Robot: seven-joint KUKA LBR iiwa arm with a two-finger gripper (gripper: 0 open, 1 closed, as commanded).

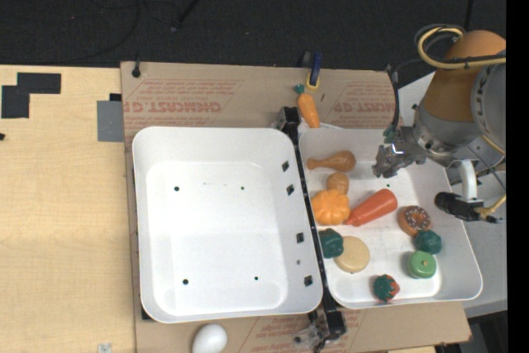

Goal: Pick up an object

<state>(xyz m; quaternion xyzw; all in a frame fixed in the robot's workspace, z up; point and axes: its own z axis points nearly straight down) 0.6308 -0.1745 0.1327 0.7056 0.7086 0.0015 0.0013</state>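
**Editor:** What is the setting?

**Photographer:** A cardboard-topped desk (207, 95) against black carpet, seen from above. Two white bins sit side by side on it. I place everything from the orange pumpkin (331, 207), which lies in the right bin (463, 287) against its left wall.

**Editor:** And the left bin?

**Photographer:** The left bin (215, 219) is just left of the pumpkin, across the shared walls.

**Editor:** What surrounds the pumpkin?

**Photographer:** A tan lump (336, 182) touches its top edge, and a drumstick (332, 162) lies just above that. A red-orange pepper (372, 208) touches its right side, tip pointing up and right. Just below the pumpkin are a dark green piece (331, 244) and a cream disc (354, 254), side by side. Farther right of it are a donut (413, 219), a dark green ball (427, 241) and a bright green round (421, 264). Below and to the right, near the bin's front wall, is a red-and-green fruit (385, 287).

**Editor:** Anything outside the bins?

**Photographer:** A carrot (308, 110) lies well above the pumpkin, at the bins' top corner, under a blue clamp (312, 66). A white egg (211, 338) sits on the desk well below and to the left.

**Editor:** The robot?

**Photographer:** The arm (463, 87) reaches in from the right. Its jaws hang above and right of the pumpkin, just right of the drumstick and above the pepper's tip. I cannot tell whether they are open or closed; they are dark and small here.
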